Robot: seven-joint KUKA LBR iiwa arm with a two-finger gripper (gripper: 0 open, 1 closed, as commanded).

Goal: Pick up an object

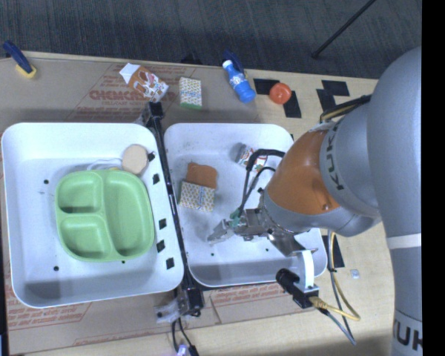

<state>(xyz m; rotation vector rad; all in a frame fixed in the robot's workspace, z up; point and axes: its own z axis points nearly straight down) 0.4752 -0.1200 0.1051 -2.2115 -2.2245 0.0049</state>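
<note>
In the right bin (208, 269) lie a brown block (202, 174), a patterned yellowish packet (197, 196) just below it, and a small shiny object (242, 154) near the bin's upper right. My gripper (224, 230) hangs low over the bin's lower middle, below and right of the packet. Its fingers point left. The wrist hides how they stand, and I see nothing between them. The grey arm with its orange band (304, 180) covers the bin's right side.
The left bin (18, 206) holds a green divided tray (104, 213) and a tan round disc (135, 158). Behind the bins on the bench lie a blue bottle (239, 80), an orange ball (280, 93), a small box (190, 93) and a snack wrapper (143, 82).
</note>
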